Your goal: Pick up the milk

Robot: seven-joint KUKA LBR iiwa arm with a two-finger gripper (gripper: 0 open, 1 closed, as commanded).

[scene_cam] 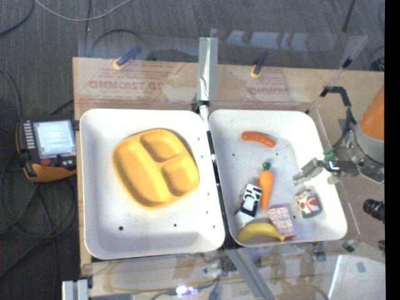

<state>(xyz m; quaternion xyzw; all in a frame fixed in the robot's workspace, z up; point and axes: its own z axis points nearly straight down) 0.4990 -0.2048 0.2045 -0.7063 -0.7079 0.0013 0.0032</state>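
arm mostly cut off at right edge. pincer [310, 169] over right bin [287, 122], finger state: cannot tell. milk [251, 200] lies in that bin beside carrot [266, 188], left of pincer, apart.

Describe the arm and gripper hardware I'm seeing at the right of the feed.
The arm shows a rounded orange band above a pale grey wrist section. Below that, the gripper is metallic grey with slim fingers and dark fittings at its base. A thin dark cable arcs over the wrist. No markings are legible.
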